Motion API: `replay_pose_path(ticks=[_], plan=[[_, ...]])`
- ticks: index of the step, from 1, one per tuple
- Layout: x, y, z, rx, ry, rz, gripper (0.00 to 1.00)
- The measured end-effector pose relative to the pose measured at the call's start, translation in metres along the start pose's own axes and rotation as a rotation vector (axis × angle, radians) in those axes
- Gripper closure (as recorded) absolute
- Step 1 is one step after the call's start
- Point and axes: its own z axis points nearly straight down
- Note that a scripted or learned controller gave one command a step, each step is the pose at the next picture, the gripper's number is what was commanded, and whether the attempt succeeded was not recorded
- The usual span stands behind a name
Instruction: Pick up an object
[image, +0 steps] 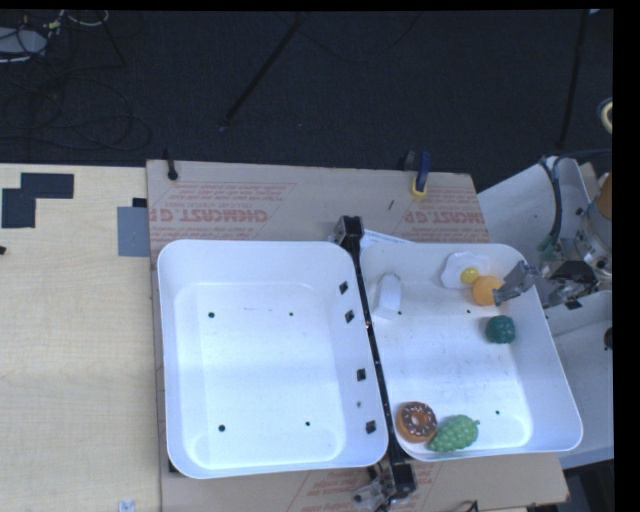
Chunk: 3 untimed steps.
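The right bin holds several small toys. An orange ball lies near its far right corner, beside a white fried egg with a yellow yolk. A dark green lump sits just in front of them. At the near edge are a brown donut and a light green bunch of grapes. A white rounded piece rests near the divider. My gripper reaches in over the right rim, its tip just right of the orange ball. Nothing is visibly held.
The left bin stands beside the right one, with a black divider strip between them. Both rest on a cardboard sheet. A blue and yellow clamp stands at the back edge. The arm's body hangs over the right rim.
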Motion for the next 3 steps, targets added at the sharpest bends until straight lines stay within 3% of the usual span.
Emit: replay_pose_path(ticks=[1,2,3], plan=[[-0.003,-0.076,0.129,0.017,0.007,0.003,0.00],[0.074,-0.089,0.029,-0.003,0.003,-0.007,0.00],[0.181,-0.090,0.055,0.005,0.004,-0.009,0.00]])
